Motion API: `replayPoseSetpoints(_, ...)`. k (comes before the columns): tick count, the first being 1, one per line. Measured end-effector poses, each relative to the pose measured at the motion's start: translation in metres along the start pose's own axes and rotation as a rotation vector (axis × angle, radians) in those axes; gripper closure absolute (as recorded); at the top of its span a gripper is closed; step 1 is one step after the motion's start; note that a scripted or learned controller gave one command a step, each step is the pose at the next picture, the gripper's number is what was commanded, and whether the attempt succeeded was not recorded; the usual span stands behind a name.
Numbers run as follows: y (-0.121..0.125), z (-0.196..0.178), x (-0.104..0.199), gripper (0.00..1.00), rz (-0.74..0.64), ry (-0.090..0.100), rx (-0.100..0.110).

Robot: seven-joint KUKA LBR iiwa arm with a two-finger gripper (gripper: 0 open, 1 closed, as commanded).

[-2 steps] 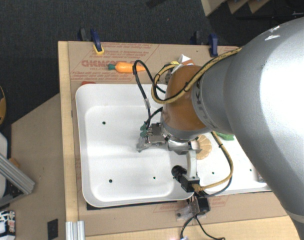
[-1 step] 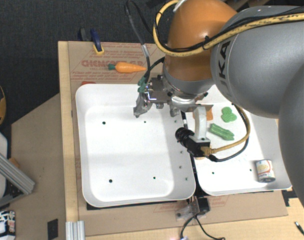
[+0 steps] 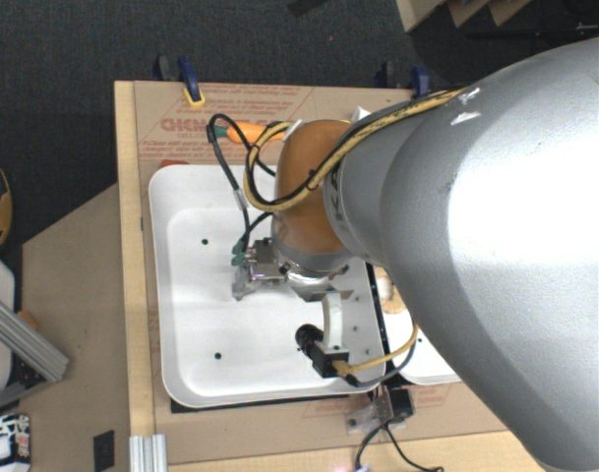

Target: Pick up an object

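Note:
My gripper (image 3: 248, 281) hangs low over the left white bin (image 3: 186, 332), near the bin's middle and a little toward its right side. The orange wrist band (image 3: 304, 190) and the grey arm (image 3: 476, 214) rise above it and hide much of the area behind. No loose object is visible on the bare white floor of the left bin around the gripper. A small tan thing (image 3: 388, 293) peeks out beside the arm in the right bin (image 3: 432, 367); I cannot tell what it is.
The arm covers most of the right bin. Black and yellow cables (image 3: 245, 180) loop over the left bin's back. A black part (image 3: 319, 350) on a white bracket hangs near the bin's front right. The cardboard bench (image 3: 137, 264) borders the bins.

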State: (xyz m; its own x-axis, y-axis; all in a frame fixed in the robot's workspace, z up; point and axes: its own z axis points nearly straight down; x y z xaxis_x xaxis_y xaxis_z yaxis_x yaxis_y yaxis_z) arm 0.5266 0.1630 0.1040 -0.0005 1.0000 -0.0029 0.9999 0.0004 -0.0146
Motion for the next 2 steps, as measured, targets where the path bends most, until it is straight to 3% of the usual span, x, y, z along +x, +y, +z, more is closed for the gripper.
replayPoseSetpoints(1, 0.078, 0.018, 0.060, 0.00, -0.004, 0.006, -0.022)
replayPoseSetpoints(2, 0.075, 0.008, 0.057, 1.00, -0.001, 0.003, -0.016)
